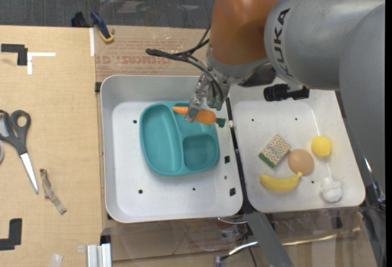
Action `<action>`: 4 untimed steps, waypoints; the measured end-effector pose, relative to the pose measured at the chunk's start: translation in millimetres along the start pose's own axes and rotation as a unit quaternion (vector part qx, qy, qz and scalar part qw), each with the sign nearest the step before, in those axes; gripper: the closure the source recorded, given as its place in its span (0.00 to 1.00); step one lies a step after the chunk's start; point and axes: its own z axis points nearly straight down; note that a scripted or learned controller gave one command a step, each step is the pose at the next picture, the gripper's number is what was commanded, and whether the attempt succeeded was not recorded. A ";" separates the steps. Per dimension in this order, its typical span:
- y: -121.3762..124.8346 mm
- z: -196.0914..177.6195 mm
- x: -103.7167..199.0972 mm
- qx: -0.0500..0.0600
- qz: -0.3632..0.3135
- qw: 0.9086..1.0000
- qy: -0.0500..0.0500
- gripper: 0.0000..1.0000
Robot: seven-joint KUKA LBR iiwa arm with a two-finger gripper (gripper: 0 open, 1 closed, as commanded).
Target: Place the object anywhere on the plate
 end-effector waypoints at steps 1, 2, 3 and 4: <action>-0.4 -0.1 -0.3 0.000 0.000 1.000 0.000 0.00; -0.4 -0.1 -0.3 0.000 0.000 1.000 0.000 0.00; -0.4 -0.1 -0.3 0.000 0.000 1.000 0.000 0.00; -0.4 -0.1 -0.3 0.000 0.000 1.000 0.000 0.00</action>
